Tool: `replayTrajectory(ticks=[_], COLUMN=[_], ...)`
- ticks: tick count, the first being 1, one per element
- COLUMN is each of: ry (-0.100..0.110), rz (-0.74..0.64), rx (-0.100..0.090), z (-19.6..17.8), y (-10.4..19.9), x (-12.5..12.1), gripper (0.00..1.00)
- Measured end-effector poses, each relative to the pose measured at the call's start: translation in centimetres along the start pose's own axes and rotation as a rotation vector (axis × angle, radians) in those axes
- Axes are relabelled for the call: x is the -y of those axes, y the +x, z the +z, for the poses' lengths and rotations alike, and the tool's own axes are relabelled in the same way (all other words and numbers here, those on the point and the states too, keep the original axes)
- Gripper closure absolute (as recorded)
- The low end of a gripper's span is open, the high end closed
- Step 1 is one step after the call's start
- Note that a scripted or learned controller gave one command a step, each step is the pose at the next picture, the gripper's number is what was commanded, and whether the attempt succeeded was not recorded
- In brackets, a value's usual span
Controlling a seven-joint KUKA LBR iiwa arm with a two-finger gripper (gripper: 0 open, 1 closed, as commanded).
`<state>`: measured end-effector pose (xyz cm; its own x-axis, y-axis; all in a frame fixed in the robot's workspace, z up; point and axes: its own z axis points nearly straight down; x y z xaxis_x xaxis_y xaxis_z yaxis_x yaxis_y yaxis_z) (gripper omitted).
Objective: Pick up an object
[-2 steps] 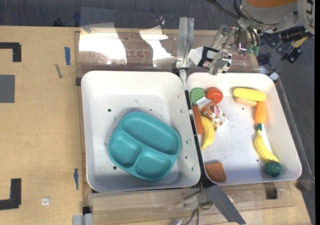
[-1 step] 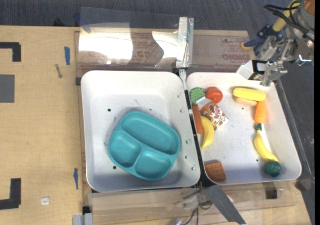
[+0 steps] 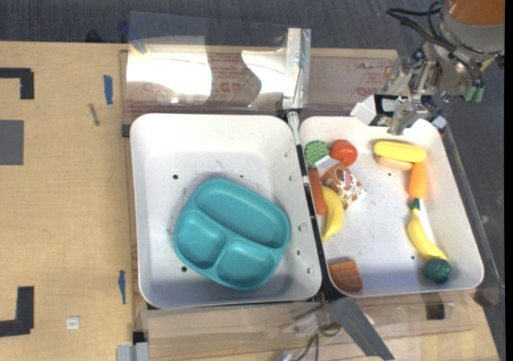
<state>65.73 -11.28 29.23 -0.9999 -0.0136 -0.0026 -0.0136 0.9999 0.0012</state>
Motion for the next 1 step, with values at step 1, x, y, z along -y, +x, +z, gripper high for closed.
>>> replayTrajectory(ticks=[1], ry=[0.000], rz=[0.006], rx=[0.006], z=[-0.59], y=[-1.23], x=[-4.27], gripper=[1.00])
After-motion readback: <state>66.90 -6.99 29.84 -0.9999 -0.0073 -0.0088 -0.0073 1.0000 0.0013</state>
